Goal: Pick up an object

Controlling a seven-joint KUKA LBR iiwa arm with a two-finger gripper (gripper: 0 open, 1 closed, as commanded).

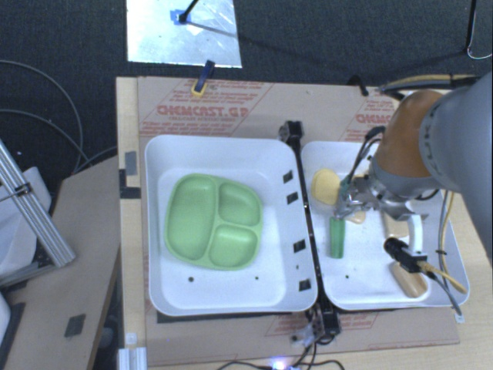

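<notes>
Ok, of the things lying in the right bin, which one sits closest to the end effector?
The green stick, standing lengthwise just below the end effector. The yellow piece lies up and left of it, and the tan brush sits farther off, near the bin's lower right corner.

Bench topped with printed cardboard sheet; two shallow white bins directly on it, side by side, touching: left bin, right bin
</notes>
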